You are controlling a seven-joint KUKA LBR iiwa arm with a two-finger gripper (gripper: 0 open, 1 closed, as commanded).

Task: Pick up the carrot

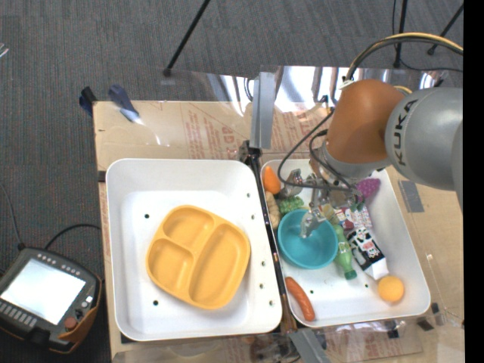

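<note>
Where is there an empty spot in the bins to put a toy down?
The left bin has bare white floor all around the yellow plate, widest along its far side. In the right bin, a small free patch lies between the sausage and the orange ball. The far end is crowded around the blue bowl and carrot.

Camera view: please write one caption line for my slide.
KUKA arm's tool over the blue bowl, carrot at the right bin's far-left corner.
</note>
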